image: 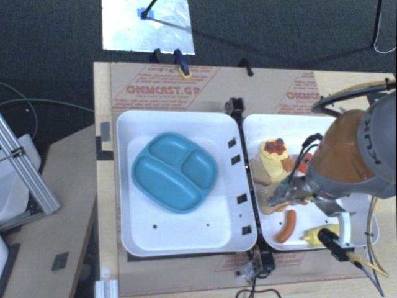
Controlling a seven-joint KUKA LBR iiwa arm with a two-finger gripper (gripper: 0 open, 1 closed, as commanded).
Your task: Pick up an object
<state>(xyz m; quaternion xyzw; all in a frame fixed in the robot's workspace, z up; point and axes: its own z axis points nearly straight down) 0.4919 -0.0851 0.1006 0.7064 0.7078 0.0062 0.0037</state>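
Tool over food-filled right bin

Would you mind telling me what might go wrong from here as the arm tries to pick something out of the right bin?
The tool sits low among crowded items, so it may nudge the tan piece instead of gripping it. The hot dog and the yellow cake slice lie close by and could be knocked or dragged along. The arm hides part of the right bin, so any grasp is hard to confirm.
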